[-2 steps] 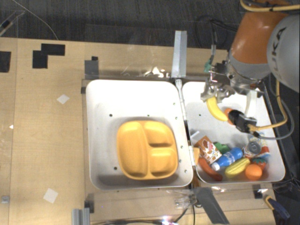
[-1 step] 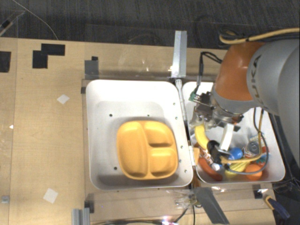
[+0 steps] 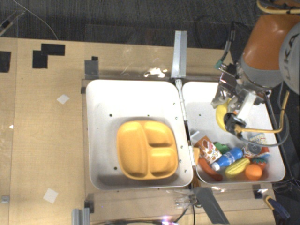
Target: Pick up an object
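We find the two-finger gripper [image 3: 228,108] low over the right-hand shallow white bin [image 3: 201,97], and its jaws look closed on a curved yellow banana-shaped object [image 3: 221,117], whose upper end sits between the metal parts of the hand while its lower end bulges out below and to the left. We judge this with some caution, since the wrist hardware and a black cable cover the place of contact. The banana's long axis runs roughly up and down the view, in line with the hand above it, so the coming lift turns on whether that grip is true. Further out, toward the near corner of the same bin, lies a heap of small toys [image 3: 232,159], well below the hand. The left bin holds a yellow divided plastic tray [image 3: 146,149].
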You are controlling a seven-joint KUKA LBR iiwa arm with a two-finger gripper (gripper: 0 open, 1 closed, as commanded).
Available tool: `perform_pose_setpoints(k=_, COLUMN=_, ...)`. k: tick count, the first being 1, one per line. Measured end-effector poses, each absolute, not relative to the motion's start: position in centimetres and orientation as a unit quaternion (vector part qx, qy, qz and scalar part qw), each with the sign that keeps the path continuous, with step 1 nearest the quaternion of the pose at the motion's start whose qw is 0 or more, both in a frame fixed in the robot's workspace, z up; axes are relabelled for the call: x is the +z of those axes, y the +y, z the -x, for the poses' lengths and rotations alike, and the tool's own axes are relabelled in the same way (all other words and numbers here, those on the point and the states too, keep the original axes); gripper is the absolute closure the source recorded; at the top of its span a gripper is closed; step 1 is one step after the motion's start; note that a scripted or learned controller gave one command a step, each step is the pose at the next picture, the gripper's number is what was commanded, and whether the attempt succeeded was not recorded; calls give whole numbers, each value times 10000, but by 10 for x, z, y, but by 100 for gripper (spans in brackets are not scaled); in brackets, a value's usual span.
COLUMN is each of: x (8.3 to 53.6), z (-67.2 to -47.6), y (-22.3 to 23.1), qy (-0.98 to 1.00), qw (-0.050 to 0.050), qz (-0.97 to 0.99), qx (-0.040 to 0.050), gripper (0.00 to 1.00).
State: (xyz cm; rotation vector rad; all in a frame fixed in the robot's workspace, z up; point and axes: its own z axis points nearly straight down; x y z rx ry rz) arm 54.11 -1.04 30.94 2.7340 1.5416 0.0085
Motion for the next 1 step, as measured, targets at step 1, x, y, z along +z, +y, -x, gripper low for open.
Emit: perform_pose_setpoints(k=1, x=254, z=-515, y=-64, qy=5079, qw=4, qz=-8614, qx=-9, gripper=100)
